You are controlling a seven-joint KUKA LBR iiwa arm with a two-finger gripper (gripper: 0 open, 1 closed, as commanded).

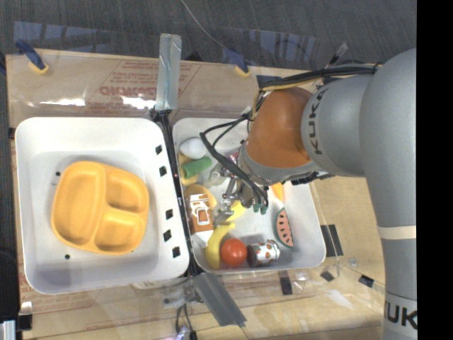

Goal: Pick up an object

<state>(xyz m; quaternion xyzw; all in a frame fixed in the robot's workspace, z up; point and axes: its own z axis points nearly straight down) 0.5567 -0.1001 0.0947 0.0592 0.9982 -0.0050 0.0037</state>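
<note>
Lying in right white bin (311,218): yellow banana (221,234), red round tomato (233,252) touching its lower end, small printed can (265,253) just beside, watermelon slice (284,227) near right wall, white egg (192,147) and green block (196,167) at top left. Hovering over bin middle: gripper (237,198), just above banana; jaws' state impossible to tell. Sitting in left white bin (28,190): yellow divided plastic tray (99,205).

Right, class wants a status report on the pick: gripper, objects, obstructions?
Gripper low in right bin, above banana. Tomato, can, watermelon slice alongside. Objects crowded. Yellow tray in left bin.
</note>
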